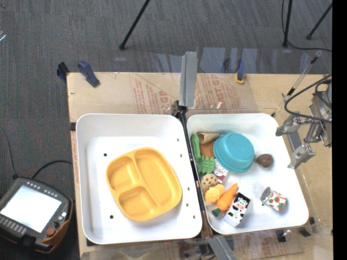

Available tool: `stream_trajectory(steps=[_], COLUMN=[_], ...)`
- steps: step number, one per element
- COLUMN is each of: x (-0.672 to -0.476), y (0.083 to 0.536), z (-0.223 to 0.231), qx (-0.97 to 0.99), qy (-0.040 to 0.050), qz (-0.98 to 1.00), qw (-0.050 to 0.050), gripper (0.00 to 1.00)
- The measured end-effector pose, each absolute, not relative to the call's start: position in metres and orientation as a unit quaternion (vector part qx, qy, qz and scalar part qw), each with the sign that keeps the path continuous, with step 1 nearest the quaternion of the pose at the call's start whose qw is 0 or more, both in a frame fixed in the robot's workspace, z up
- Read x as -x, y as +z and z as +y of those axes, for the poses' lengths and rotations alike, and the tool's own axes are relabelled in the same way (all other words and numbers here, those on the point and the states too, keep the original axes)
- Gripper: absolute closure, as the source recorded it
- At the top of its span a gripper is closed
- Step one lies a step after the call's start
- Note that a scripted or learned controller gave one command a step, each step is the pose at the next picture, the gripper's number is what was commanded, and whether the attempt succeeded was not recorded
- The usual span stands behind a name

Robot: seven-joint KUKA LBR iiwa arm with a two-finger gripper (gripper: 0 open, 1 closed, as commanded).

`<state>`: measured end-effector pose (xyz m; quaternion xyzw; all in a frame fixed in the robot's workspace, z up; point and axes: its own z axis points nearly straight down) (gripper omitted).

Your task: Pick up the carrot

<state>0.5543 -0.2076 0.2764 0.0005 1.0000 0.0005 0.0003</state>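
Overhead, slanted look at my bench (135, 93): tan board top, red printed lettering along its far strip, a blue clamp (88, 73) at the far left corner. Grey carpet beyond, with thin black tripod legs (136, 19) crossing it. A handheld control pendant (33, 213) lies on the floor off the bench's near left corner.

Two white bins sit side by side. Left bin (97, 129): a yellow divided plate (143, 183), tilted askew, roughly at centre.

Right bin (282, 199): the carrot (227, 196) lies near the near edge, left of centre, pointing toward the far right; it touches a yellow corn-like toy (213, 194) on its left and sits just beside a cow-print carton (237, 209). A teal bowl (234, 152) rests upside down toward the far left, with green vegetables (199, 157) along the left wall, a brown round piece (264, 160) to the bowl's right, and a small printed can (274, 199) on its side near the right corner.

My gripper (297, 144) hangs at the right bin's right rim, well apart from the carrot. Fingers (301, 156) stand spread, nothing between them, not touching any item.
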Motion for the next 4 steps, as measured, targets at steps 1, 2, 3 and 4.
stream_trajectory(steps=[1,2,3,4], x=[-0.538,-0.474,-0.478,-0.487], y=[0.169,0.108,0.09,0.09], z=[-0.165,-0.077,-0.079,-0.082], qx=[-0.024,-0.073,-0.082,0.011], qy=[0.0022,0.0017,-0.0001,-0.0023], qz=[1.0,0.997,0.997,1.0], qw=[-0.005,-0.004,0.002,0.003], gripper=[0.0,0.0,0.0,0.0])
